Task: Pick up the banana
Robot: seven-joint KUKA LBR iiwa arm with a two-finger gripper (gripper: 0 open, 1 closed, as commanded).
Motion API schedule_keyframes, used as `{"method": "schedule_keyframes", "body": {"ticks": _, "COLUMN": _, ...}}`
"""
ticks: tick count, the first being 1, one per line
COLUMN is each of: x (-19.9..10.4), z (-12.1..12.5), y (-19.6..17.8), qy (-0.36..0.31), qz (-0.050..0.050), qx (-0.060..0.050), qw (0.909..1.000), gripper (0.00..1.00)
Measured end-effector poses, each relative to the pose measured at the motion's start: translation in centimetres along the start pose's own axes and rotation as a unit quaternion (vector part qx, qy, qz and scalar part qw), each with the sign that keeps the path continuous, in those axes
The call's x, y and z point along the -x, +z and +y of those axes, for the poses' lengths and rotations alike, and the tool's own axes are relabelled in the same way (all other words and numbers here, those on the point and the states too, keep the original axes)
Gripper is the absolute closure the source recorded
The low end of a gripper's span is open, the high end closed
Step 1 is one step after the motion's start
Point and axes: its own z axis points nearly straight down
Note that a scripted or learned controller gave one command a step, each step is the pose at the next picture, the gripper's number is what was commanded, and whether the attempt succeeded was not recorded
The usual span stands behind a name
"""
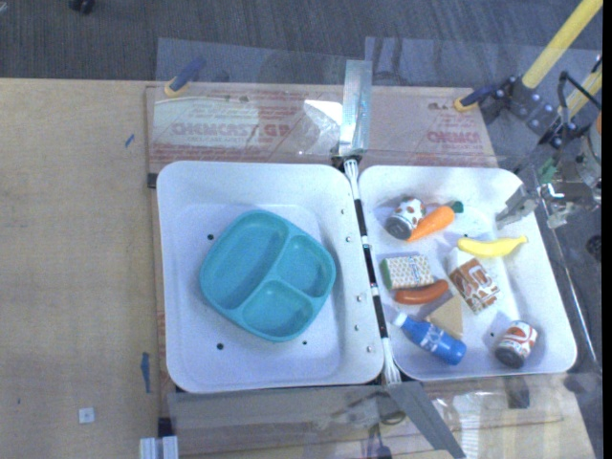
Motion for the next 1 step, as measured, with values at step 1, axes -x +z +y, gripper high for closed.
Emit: {"method": "schedule_keyframes", "body": {"ticks": 1, "x": -0.1, "z": 2.13, "y": 11.53, "qy": -0.014, "qz": 0.003, "qx": 0.009, "qw": 0.9999, "gripper": 0.0}}
